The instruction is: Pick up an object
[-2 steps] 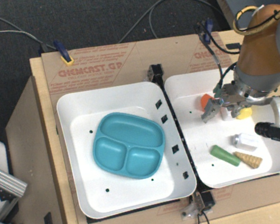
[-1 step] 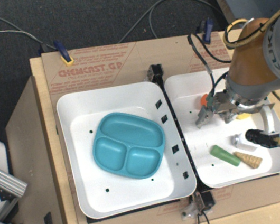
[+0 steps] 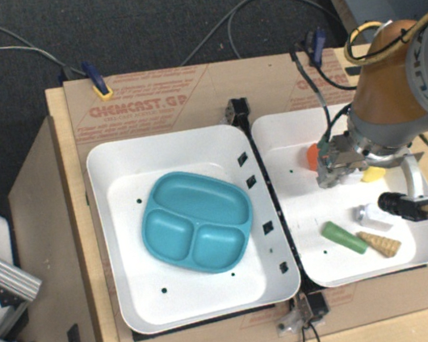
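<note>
- The board (image 3: 183, 89) under both bins carried red print, "CHEMCAST GP", up and toward the view's left of the gripper (image 3: 331, 172). A second print straight above the gripper was crossed by a cable and could not be read.
- The arm (image 3: 396, 85) rose to the view's right of the gripper, cut off by the frame edge, and hid the far right corner of the right bin (image 3: 304, 216).
- The left bin (image 3: 113, 225) lay toward the view's left of the gripper and held a teal plate (image 3: 197, 221) with three compartments.
- The gripper hung low over the upper middle of the right bin. Whether it was released or clenched could not be told from this angle, and nothing could be seen in its grasp.
- A green stick (image 3: 343, 237) lay flat below the gripper, apart from it.
- A tan cone (image 3: 381, 243) lay below and right of the gripper, its wide end touching or just beside the stick.
- An orange thing (image 3: 311, 156) sat just beside the gripper on the view's left, partly hidden, so its shape was unclear.
- A yellow thing (image 3: 373, 174) peeked out just right of the gripper, mostly covered.
- A small white piece (image 3: 372, 217) lay below and right of the gripper, too small to identify.
</note>
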Tool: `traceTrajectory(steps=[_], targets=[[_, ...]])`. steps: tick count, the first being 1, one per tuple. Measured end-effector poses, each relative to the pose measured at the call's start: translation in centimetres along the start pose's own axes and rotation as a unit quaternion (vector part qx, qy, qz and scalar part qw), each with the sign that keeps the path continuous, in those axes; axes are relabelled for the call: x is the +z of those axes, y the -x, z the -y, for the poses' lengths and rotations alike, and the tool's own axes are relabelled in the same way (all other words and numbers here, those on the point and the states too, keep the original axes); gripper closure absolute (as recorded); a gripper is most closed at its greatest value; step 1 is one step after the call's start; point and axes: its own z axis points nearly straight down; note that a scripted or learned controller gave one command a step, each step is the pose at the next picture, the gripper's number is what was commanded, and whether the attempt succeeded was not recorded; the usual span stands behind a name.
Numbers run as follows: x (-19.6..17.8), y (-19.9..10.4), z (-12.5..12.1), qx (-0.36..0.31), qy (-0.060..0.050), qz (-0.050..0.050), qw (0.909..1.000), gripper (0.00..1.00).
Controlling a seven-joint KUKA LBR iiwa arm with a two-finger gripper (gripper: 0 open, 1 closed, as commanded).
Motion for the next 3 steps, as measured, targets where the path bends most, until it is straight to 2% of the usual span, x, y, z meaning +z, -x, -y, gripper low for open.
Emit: traceTrajectory(steps=[1, 2, 3], targets=[[-4.6, -0.5, 0.4, -0.001, 0.003, 0.001, 1.0, 1.0], [-6.7, -0.6, 0.2, -0.001, 0.002, 0.001, 1.0, 1.0], [-6.0, -5.7, -0.1, -0.003, -0.001, -0.001, 1.0, 1.0]])
